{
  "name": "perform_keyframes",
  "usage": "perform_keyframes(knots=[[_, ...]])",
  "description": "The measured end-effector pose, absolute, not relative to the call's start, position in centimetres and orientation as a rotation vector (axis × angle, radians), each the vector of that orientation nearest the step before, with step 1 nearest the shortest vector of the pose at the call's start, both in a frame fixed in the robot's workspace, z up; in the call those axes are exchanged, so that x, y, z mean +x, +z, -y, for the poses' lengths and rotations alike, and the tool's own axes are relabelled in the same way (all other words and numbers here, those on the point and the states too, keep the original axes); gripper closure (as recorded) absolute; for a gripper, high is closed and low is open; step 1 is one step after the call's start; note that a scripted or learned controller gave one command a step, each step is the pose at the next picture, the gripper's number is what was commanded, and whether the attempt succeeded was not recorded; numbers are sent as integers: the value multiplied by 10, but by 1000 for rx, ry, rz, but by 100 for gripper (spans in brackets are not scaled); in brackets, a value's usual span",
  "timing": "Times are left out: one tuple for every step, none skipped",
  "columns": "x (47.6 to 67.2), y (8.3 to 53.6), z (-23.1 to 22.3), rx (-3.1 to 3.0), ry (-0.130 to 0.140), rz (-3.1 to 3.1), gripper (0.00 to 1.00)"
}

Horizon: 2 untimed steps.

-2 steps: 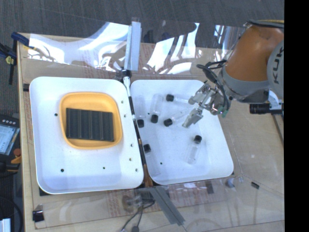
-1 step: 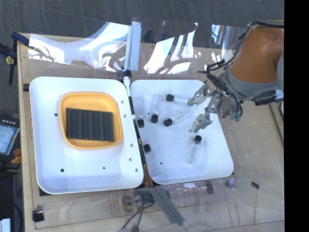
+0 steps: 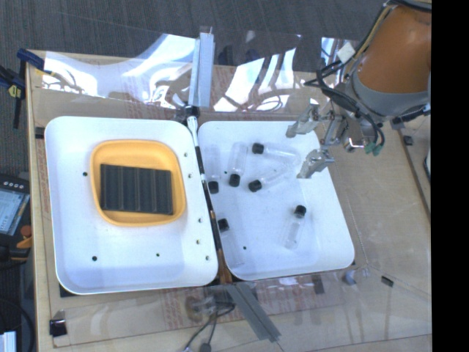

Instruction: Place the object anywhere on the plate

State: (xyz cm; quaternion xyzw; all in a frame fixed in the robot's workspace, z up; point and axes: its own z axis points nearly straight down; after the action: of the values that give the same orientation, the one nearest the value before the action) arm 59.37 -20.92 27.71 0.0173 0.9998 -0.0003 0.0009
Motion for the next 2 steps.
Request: perform_keyframes(knots=[[576,251,209,-366,1,-3120,0],[559,235,209,-870,1,-3019,0]])
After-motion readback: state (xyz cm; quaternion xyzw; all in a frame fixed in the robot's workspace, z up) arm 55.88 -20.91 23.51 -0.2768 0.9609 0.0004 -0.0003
